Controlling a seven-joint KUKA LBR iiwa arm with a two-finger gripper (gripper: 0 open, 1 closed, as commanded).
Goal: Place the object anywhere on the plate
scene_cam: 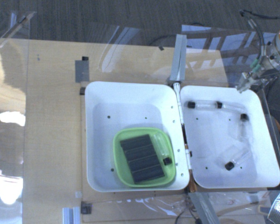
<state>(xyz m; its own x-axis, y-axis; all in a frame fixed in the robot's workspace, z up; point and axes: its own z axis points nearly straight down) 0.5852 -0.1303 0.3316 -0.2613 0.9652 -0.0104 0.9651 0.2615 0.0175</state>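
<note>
The camera view looks down on a pale wooden surface carrying two shallow white bins side by side. The left bin holds a green plate with rounded corners, set toward the bin's near right corner. On the plate lies a dark ribbed rectangular slab, tilted a little. Just beside the slab's right edge, also on the plate, rests a clear tube with a black cap, running along the plate's right side with the cap at its near end.

The right bin holds several more clear tubes with black caps: two lie end to end along the far wall, one lies by the far right corner, and another lies slanted near the bin's middle right.

The gripper hangs above the right bin's far right corner, at the end of the arm. It is small and blurred here, so whether its fingers are apart or together cannot be told.
</note>
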